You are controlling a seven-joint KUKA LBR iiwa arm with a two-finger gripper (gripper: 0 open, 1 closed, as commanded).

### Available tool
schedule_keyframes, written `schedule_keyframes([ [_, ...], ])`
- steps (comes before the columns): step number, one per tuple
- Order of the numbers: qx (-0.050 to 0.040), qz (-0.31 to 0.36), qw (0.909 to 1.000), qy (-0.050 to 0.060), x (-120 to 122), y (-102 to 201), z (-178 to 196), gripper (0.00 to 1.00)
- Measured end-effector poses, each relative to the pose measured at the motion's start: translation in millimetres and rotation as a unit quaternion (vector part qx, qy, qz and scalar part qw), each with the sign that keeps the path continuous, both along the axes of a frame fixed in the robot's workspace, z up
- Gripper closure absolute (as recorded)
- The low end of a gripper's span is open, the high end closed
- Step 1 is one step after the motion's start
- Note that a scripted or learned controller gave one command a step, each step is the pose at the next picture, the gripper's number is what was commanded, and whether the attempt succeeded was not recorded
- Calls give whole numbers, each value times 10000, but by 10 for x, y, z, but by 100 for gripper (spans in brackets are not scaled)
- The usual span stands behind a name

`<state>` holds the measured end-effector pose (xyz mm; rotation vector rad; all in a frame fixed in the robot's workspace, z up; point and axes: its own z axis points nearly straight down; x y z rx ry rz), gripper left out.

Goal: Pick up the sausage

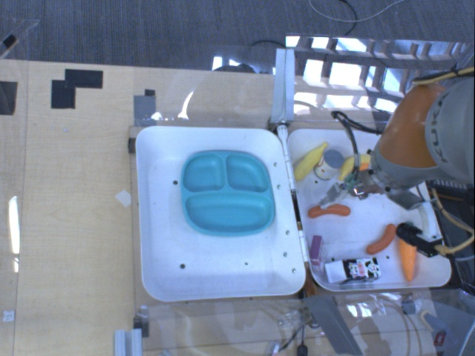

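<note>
Right bin (438,277): arm (423,136) hides items above the sausage (329,211).

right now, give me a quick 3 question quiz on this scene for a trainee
1. True or false: the blue divided plate lies in the left bin.
2. Which bin holds the sausage? A left, B right.
3. What stands just above the sausage?

Key: 1 true. 2 B, the right bin. 3 the gripper, with the sausage lying on the bin floor, not gripped.
</note>
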<state>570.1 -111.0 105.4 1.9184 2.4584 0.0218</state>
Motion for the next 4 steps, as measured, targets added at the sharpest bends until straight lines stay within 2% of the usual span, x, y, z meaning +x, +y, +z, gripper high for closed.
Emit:
schedule_keyframes([
  [1,-13,-9,10000,-32,-74,188,-77,0],
  [2,12,31,10000,-50,-51,225,41,100],
  [3,12,32,10000,-48,-52,225,39,0],
  [4,6,168,9998,112,-764,-496,-61,0],
])
